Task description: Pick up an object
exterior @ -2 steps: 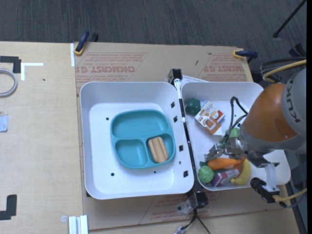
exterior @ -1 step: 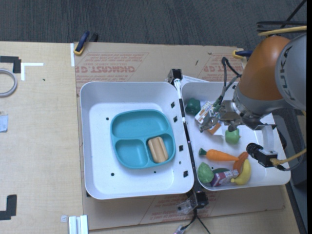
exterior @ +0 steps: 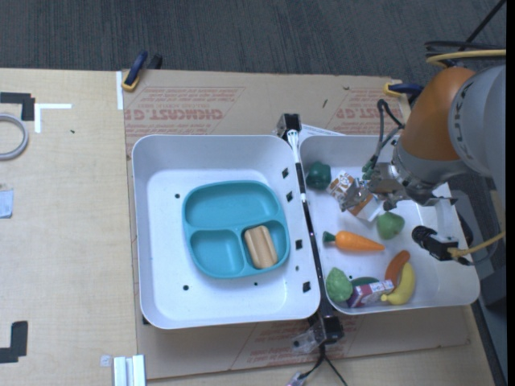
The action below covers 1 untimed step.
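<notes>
My gripper (exterior: pixel 368 193) hangs low over the upper middle of the right bin (exterior: pixel 451 296), with the grey arm and its orange band reaching in from the right. A small crumpled white and orange packet (exterior: pixel 344 188) lies right against the gripper's left side. I cannot see whether it is held. Close by are a dark green vegetable (exterior: pixel 319 174), a light green round fruit (exterior: pixel 389 224) and a carrot (exterior: pixel 354 242). Toward the front of the bin lie a leafy green piece (exterior: pixel 339 284), a red box (exterior: pixel 368 293), a banana (exterior: pixel 403 285) and an orange-red pepper (exterior: pixel 397 264).
The left bin (exterior: pixel 161 240) holds a teal divided tray (exterior: pixel 211 207) with a tan bread roll (exterior: pixel 260 246) in its lower right compartment. Clips join the two bins along the middle wall (exterior: pixel 303 215). A black cable (exterior: pixel 430 244) runs by the arm at right.
</notes>
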Motion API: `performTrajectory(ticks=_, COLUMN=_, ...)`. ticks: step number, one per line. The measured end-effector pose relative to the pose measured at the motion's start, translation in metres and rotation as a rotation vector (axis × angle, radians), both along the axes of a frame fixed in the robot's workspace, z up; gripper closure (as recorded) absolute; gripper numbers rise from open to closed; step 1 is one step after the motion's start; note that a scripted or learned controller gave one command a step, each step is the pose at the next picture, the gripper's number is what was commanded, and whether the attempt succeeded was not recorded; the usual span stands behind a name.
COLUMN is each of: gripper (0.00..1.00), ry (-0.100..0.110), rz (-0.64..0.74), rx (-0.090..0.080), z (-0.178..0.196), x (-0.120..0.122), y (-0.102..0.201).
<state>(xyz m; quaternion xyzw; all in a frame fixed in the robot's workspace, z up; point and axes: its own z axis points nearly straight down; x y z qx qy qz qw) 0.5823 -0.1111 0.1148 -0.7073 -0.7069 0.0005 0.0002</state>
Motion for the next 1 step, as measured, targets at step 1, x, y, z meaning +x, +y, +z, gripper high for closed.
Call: performTrajectory(ticks=1, gripper=1.0, ry=-0.001, rz=0.002, rx=-0.001, z=0.0096, x=0.0003, y=-0.0005)
